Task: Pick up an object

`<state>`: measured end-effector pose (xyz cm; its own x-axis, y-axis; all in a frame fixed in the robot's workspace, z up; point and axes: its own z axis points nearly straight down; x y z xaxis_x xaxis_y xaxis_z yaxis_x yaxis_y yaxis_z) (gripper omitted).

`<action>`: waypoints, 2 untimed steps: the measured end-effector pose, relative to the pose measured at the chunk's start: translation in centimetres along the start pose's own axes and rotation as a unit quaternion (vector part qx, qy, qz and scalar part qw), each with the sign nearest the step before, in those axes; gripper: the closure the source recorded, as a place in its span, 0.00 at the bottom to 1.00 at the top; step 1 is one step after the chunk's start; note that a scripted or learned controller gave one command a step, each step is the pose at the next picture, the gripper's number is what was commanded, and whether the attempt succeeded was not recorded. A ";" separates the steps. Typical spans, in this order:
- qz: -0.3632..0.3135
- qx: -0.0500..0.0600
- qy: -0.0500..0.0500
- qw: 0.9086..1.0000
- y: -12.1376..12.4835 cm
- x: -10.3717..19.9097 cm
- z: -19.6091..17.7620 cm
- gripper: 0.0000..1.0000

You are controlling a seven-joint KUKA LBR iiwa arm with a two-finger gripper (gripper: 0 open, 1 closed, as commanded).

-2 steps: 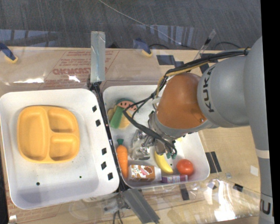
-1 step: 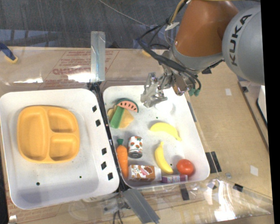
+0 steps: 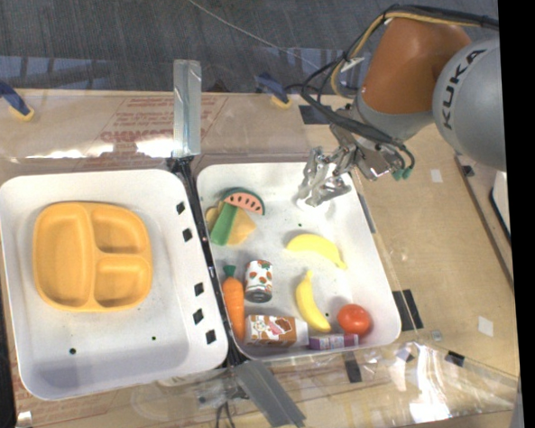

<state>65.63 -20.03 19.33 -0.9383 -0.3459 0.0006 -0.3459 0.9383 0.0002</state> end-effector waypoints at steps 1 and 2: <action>-0.173 -0.002 0.001 0.985 1.4 1.5 6.7 1.00; -0.198 -0.001 -0.001 0.980 10.1 0.7 7.7 1.00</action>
<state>61.43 -10.78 11.65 -0.7301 -0.6834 -0.0027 -0.6834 0.7301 0.0026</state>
